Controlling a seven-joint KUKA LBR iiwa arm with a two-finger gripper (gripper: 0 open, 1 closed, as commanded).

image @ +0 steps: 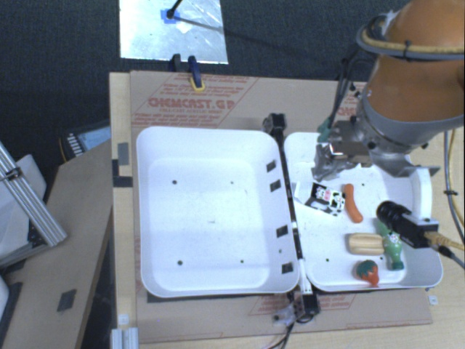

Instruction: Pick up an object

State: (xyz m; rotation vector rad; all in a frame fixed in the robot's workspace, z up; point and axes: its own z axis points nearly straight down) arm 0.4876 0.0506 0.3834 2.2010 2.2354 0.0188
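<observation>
Camera view
Arm (425, 57): reaches in from the right, with its grey wrist and orange band over the far part of the right bin.
Gripper (328, 164): hangs low over the far left part of the right bin (330, 262), close to the divider between the two bins. Whether it is wide or narrow cannot be told from this angle, and nothing is seen held in it.
Black-and-white item (327, 197): lies on the right bin's floor just in front of the gripper. Whether they touch cannot be told.
Orange sausage-shaped piece (353, 203): lies just beside the black-and-white item, on its right.
Tan block (365, 243): lies on its side nearer the front of the right bin.
Green figure (394, 251): touches the tan block's right end.
Red and green piece (367, 270): sits by the right bin's front rim, just below the tan block.
Left bin (211, 217): beside the right bin on the counter (122, 231).
</observation>
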